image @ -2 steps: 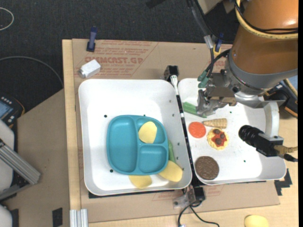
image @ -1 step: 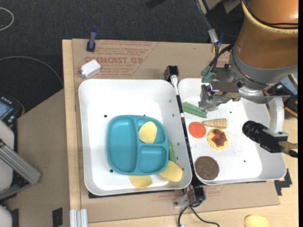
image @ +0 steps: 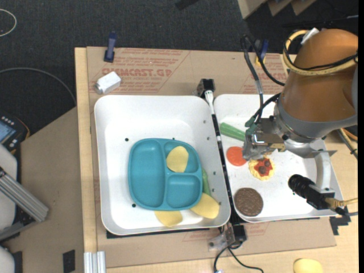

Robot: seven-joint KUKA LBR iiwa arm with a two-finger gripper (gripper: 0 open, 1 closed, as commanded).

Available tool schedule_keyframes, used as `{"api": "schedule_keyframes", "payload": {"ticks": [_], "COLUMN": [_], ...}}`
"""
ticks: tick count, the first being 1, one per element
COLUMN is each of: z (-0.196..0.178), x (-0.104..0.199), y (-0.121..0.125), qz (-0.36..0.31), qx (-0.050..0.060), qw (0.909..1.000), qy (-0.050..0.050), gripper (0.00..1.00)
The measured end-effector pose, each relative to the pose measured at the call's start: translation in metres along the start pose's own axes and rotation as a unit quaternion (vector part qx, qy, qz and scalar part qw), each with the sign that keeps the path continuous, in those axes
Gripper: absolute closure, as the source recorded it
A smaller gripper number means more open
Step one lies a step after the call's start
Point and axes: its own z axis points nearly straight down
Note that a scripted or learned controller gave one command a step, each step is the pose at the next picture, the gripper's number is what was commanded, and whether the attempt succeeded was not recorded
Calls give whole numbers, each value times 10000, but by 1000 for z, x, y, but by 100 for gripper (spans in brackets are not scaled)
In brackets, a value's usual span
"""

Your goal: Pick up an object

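The arm [image: 318, 90] reaches in over the right bin [image: 284, 206]. Its jaws are low above the bin's left half, between a green piece [image: 232, 131] and a yellow-and-red piece [image: 263, 168]. I cannot tell whether the jaws are open or closed, or whether they grip anything (the wrist covers most of them from above). A red disc [image: 235, 155] lies just left of the jaws, close against them. A brown disc [image: 248, 201] sits near the bin's front edge, apart from the others. In the left bin [image: 108, 152] a teal plate [image: 151, 175] with three compartments carries a yellow slice [image: 177, 159] in its upper right compartment. A second slice [image: 169, 216] and a third slice [image: 207, 207] lie on the bin floor at the plate's front edge. Both bins rest on the table [image: 142, 73].
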Motion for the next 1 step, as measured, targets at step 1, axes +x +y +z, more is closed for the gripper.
{"api": "schedule_keyframes", "payload": {"ticks": [1], "z": [-96], "x": [69], "y": [6], "qz": [-72], "qx": [-125], "qw": [9999], "qy": [22], "gripper": [100]}}
